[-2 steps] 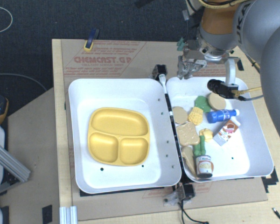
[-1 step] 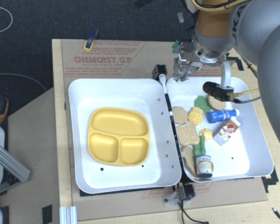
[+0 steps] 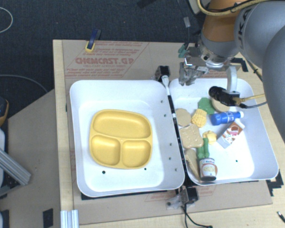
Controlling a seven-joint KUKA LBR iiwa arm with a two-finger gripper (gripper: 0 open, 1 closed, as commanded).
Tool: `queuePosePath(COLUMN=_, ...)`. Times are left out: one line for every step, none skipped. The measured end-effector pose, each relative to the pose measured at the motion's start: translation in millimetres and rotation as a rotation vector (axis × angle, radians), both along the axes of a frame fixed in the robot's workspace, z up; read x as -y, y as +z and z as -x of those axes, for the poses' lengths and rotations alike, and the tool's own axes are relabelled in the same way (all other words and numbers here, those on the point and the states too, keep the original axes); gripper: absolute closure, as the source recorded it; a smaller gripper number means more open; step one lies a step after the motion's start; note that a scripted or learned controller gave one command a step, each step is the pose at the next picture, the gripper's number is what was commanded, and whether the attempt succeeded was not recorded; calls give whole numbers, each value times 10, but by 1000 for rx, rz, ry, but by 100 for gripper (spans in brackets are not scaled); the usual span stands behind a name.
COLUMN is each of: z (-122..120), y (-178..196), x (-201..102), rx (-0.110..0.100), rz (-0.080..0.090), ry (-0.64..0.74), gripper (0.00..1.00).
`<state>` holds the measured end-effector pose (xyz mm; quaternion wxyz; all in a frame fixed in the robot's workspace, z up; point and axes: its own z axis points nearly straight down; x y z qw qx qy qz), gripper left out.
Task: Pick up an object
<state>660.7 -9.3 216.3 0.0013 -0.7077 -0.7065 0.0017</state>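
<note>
While the grey arm (image 3: 256, 27) is reaching in from the upper right, partly cut off by the frame, the desk (image 3: 109, 56) is carrying two white bins. A yellow sectioned tray (image 3: 120, 137) is lying in the left bin (image 3: 80, 94). The tool (image 3: 189, 77) is hanging over the right bin's (image 3: 261, 151) far corner, gripping nothing; its opening is too small to judge. Toy foods, a blue bottle (image 3: 226, 117) and a small carton (image 3: 231, 133) are crowding below.

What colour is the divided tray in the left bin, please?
Yellow, plain with no pattern; the divided tray shows clearly in the camera view.
</note>
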Motion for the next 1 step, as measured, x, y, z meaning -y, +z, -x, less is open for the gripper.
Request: queuePosePath(z=17, y=11, x=-67, rx=2, rz=0, ry=2, gripper=100)
